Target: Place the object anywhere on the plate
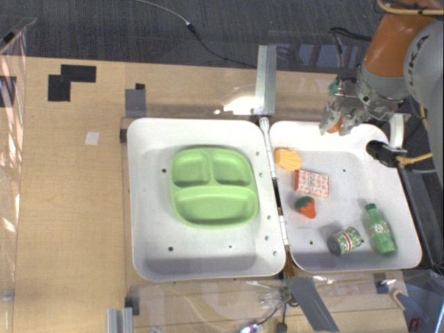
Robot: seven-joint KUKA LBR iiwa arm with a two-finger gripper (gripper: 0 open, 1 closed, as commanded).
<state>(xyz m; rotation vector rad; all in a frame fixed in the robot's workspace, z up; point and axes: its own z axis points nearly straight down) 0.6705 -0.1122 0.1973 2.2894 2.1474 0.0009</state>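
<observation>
One tabletop (76, 207) carries two white bins (149, 255). The left bin holds one green plate (211, 186). The right bin (406, 252) holds five objects: one bottle (379, 230), one carton (312, 183), one can (345, 240), one orange piece (288, 159), one strawberry (305, 207). The gripper (340, 122) hovers over the far edge; I cannot tell the state of its fingers.

You could not tell how the gripper (341, 121) jaws stood, too small; the arm (402, 40) was cut off at the right edge.
</observation>
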